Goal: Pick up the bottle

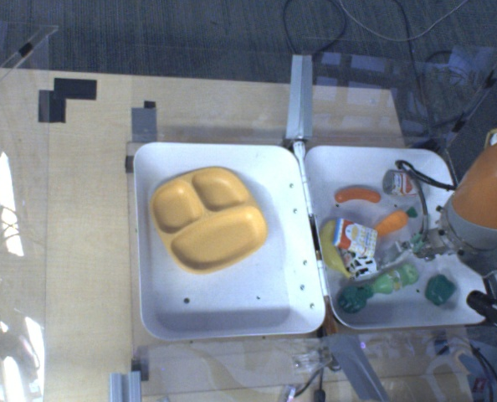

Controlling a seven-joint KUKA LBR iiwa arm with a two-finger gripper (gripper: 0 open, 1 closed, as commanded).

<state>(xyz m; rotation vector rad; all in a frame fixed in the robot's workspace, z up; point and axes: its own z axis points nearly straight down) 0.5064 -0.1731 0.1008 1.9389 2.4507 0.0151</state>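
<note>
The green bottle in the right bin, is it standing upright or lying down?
Lying down. The green bottle rests on its side on the right bin floor, its length running across the view beside the carton.

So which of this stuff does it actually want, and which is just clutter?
For the job:
- green bottle, lying in the right bin
- claw, just above it

Lying about:
- yellow divided tray in the left bin
- carrot
- sausage
- small carton
- teal cup
</note>
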